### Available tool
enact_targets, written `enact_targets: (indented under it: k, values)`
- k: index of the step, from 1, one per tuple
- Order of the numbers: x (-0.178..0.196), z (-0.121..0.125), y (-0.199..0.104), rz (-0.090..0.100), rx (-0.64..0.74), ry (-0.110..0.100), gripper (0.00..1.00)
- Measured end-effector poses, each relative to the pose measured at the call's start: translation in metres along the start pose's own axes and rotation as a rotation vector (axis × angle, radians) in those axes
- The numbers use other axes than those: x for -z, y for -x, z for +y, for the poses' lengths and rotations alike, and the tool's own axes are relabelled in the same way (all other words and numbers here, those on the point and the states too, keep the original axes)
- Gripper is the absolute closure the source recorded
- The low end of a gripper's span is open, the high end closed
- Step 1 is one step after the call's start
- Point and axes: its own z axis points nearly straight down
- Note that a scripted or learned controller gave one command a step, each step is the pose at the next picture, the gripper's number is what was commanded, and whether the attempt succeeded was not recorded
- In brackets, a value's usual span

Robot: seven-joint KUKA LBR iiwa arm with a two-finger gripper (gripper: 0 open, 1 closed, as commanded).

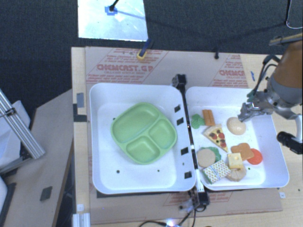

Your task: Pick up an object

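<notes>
While jaws hover beside egg — grip state unclear — right bin far edge free.

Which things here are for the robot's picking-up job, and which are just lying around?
For the job: gripper, egg, pizza slice, cheese cube, tomato slice, right bin.

Just lying about: green divided plate, left bin, grey sheet.
</notes>
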Motion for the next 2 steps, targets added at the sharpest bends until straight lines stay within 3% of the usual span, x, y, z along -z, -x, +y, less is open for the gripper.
enact_targets:
  k: [2]
  values:
    - [-0.003,0.029,-0.098,0.001,0.000,0.001,1.00]
